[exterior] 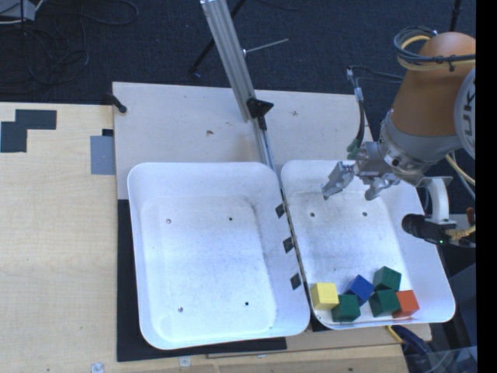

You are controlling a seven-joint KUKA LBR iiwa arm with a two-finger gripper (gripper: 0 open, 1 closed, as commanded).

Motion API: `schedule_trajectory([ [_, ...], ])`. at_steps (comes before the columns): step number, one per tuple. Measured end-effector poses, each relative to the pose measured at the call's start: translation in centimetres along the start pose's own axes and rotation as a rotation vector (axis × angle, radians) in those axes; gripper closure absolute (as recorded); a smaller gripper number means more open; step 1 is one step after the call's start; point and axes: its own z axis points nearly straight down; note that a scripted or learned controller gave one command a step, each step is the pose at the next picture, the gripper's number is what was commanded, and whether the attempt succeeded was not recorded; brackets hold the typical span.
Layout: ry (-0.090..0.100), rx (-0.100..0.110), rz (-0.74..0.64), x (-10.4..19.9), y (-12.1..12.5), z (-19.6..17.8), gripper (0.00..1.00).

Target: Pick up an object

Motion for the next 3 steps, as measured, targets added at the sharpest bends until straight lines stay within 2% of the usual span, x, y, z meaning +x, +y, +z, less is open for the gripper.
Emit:
schedule_trajectory([
  [1,0.001,0.002,-0.001,5.1,-3.2,-0.8,0.0],
  [2,-0.004,-0.005,0.006,0.6,-4.6,-4.5,0.0],
  [3,-0.004,0.003,0.01,-8.1,-1.4,1.9,0.0],
])
